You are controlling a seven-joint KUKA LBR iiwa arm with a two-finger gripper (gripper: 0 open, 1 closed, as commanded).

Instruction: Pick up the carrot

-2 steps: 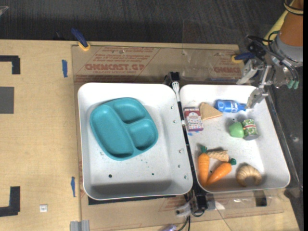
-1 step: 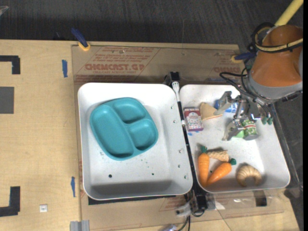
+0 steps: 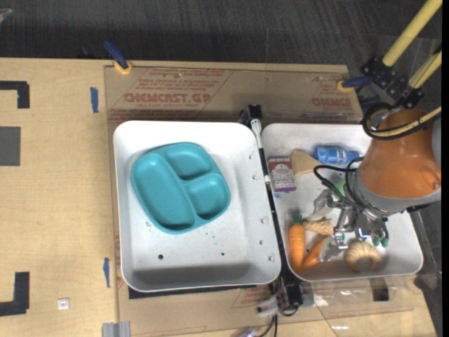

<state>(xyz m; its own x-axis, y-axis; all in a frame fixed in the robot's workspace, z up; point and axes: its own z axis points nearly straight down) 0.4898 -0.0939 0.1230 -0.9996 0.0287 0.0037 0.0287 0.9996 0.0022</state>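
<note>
The carrot [image 3: 297, 244] lies upright along the left wall of the right bin [image 3: 414, 258], near its front corner. A second slim orange piece [image 3: 315, 250] leans beside it on the right. My gripper [image 3: 342, 232] hangs low over the bin's middle, just right of these orange pieces, with the arm's orange band [image 3: 403, 161] above it. Its metal parts overlap the clutter, and nothing is clearly held.
Also in the right bin are a small red and white box [image 3: 282, 175], a tan wedge [image 3: 306, 161], a blue packet [image 3: 335, 153] and a brown round object [image 3: 362, 255]. The left bin [image 3: 238, 258] holds a teal divided plate [image 3: 181, 185].
</note>
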